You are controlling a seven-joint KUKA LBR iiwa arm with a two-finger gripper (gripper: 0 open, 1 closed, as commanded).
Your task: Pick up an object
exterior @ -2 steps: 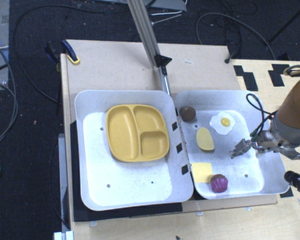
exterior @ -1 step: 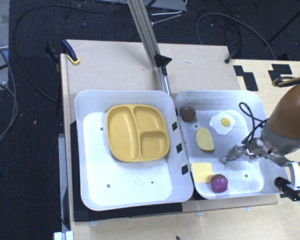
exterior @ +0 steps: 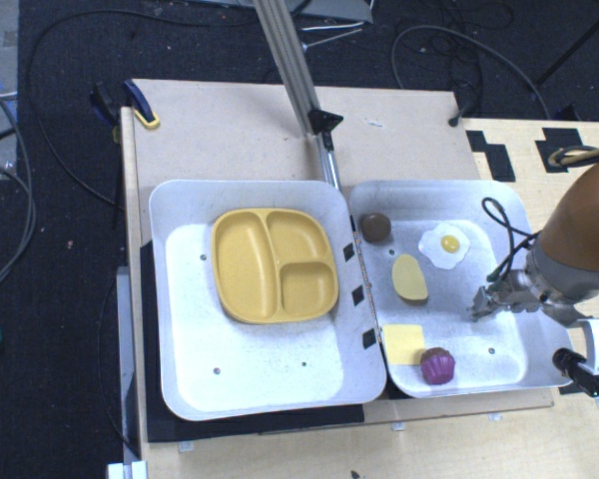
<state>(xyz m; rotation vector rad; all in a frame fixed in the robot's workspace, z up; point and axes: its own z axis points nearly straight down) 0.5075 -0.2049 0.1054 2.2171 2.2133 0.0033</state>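
Observation:
The right bin [exterior: 499, 362] holds a brown ball [exterior: 376, 228], a fried egg toy [exterior: 446, 245], a yellow oval piece [exterior: 410, 278], a flat yellow square [exterior: 402, 344] and a purple berry-like toy [exterior: 437, 365]. My gripper [exterior: 486, 302] is low over the right part of this bin, to the right of the yellow oval and below the egg. Nothing is visibly between its fingers. The arm comes in from the right edge, its orange band above the wrist.
The left bin [exterior: 185, 357] carries a yellow three-compartment plate [exterior: 275, 264]. A metal pole [exterior: 290, 53] slants down to the seam between the bins. A black cable [exterior: 504, 223] loops over the right bin's far corner.

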